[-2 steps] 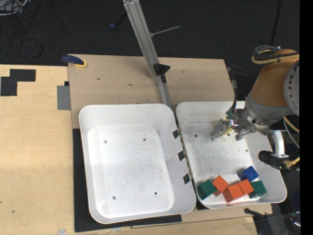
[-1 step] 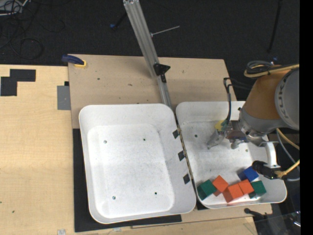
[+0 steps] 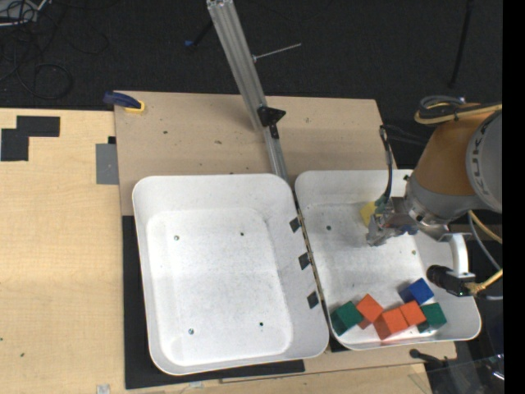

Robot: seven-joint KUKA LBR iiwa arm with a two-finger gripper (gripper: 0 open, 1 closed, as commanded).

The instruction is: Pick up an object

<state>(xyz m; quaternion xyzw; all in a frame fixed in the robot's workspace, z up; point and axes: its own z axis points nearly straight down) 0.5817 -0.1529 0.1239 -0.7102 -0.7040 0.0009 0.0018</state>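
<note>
**Desk editor:** What does the overhead camera have?

**Photographer:** Two shallow white bins side by side on a pale wooden desk [image 3: 57, 245]. The left bin [image 3: 164, 199] and the right bin [image 3: 328, 189] touch along their shared edge, where small black clips sit.

**Desk editor:** And the arm?

**Photographer:** The grey arm [image 3: 459, 171] with its orange band reaches in from the right, over the far half of the right bin. Its gripper [image 3: 379, 230] hangs low above the bin floor, just beside a small yellow object [image 3: 369, 212], which lies at the gripper's far-left side (too small and too crowded by the wrist to make out its shape).

**Desk editor:** Is it holding the yellow object?

**Photographer:** That cannot be told; the tip is a dark blur from this angle.

**Desk editor:** Anything else in that bin?

**Photographer:** A cluster of blocks in the near right corner, well apart from the gripper: a green block [image 3: 347, 316] at the left, an orange block [image 3: 370, 308] touching it, a larger orange block [image 3: 397, 318] in the middle, a blue block [image 3: 417, 290] farther back, and a second green block [image 3: 432, 315] at the right.

**Desk editor:** Background?

**Photographer:** A slanted aluminium rail [image 3: 238, 56] rises from between the bins towards the far side, over dark floor
</note>
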